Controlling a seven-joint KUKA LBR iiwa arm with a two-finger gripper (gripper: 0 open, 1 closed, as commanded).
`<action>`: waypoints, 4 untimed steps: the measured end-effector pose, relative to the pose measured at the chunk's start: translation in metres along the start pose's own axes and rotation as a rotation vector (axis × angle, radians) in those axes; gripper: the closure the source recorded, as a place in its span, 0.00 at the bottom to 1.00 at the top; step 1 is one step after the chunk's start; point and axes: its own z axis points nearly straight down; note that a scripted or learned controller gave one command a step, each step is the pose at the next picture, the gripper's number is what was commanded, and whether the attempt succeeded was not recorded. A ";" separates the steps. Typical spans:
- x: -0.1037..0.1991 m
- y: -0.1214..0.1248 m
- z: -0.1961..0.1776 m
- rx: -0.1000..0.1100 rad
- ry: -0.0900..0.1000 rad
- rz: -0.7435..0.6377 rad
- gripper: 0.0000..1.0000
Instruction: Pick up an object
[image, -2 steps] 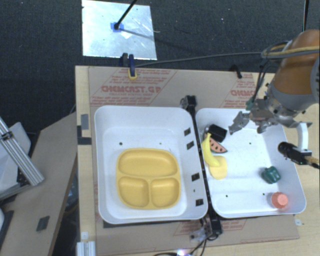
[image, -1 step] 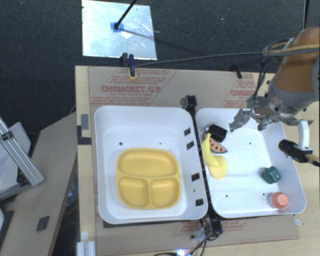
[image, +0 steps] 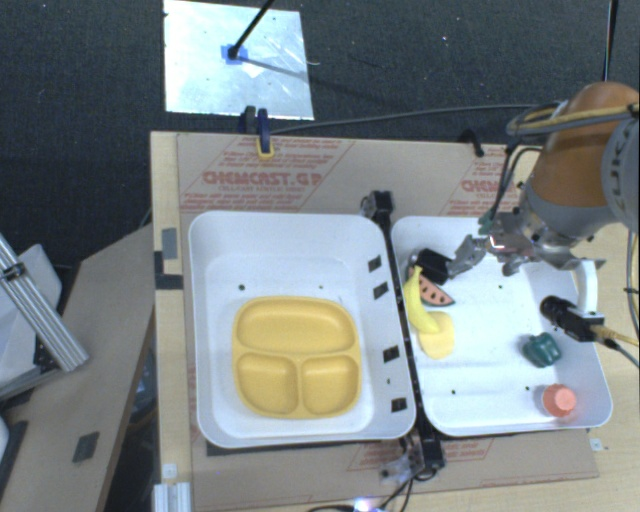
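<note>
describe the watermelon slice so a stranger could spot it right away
Look in the right bin, at its left side near the divider between the bins. The watermelon slice lies there against the banana. It is the only red wedge with dark seeds; its neighbour is plain yellow.

Watermelon slice (image: 433, 293) touching yellow banana (image: 424, 320)
</note>
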 end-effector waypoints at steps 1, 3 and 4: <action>0.007 0.007 0.058 0.000 0.001 -0.001 0.00; 0.006 0.008 0.096 -0.002 -0.001 0.002 1.00; 0.009 0.012 0.052 -0.007 0.000 -0.002 1.00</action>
